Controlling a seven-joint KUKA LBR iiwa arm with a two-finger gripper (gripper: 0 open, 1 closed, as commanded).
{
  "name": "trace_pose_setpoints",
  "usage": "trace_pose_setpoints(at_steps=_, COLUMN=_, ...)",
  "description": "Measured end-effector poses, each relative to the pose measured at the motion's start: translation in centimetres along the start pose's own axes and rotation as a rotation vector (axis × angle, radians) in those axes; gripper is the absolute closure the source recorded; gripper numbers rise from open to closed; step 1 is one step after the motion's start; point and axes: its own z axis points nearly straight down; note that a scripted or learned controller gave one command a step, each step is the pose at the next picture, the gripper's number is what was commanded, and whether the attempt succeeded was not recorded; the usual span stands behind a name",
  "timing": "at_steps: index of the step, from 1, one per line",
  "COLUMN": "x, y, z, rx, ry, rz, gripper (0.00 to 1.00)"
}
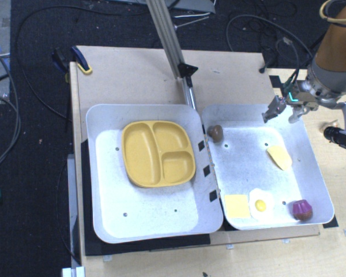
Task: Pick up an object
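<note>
My gripper [284, 111] hangs over the far edge of the right bin [245, 140], fingers spread apart and open with nothing between them. Below it in the bin lie a yellow wedge [279, 156], a small brown ball [215, 133] at the bin's far left corner, a flat yellow square [237, 206], a fried egg [260, 203] and a purple piece [302, 209] near the front right corner. The yellow wedge is the closest piece, a short way in front of the gripper.
The left bin [112, 206] holds a yellow divided plate [158, 153]. A metal pole [168, 33] slants up from the gap between the bins. Cables lie on the dark floor beyond the bench.
</note>
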Motion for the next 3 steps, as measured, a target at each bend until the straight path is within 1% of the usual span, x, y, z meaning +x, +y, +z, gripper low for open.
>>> trace_pose_setpoints(at_steps=1, x=0.0, y=0.1, z=-0.1, rx=-0.002, ry=0.0, rz=0.0, gripper=0.0)
trace_pose_setpoints(at_steps=3, x=-0.5, y=1.8, z=9.9, rx=0.001, ry=0.0, rz=-0.002, gripper=0.0)
